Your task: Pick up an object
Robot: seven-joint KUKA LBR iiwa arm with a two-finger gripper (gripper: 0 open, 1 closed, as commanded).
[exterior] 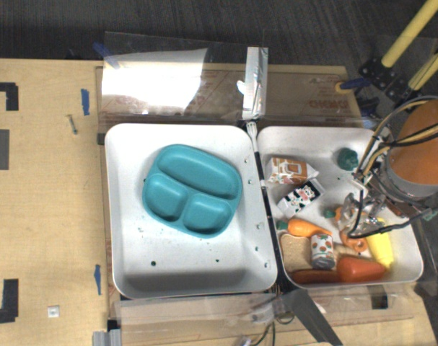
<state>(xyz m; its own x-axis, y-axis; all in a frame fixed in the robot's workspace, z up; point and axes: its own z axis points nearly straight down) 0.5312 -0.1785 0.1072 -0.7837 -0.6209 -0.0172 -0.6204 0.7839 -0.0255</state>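
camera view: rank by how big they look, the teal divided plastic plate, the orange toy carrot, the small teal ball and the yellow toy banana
1. Teal divided plastic plate, largest by far.
2. Orange toy carrot and yellow toy banana: look alike in size, and the banana is partly hidden by the arm, so no ranking between them.
3. Small teal ball, smallest.

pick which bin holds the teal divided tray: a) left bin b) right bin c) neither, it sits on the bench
a, the teal divided tray lies alone in the left bin, while the right bin holds the small food toys.
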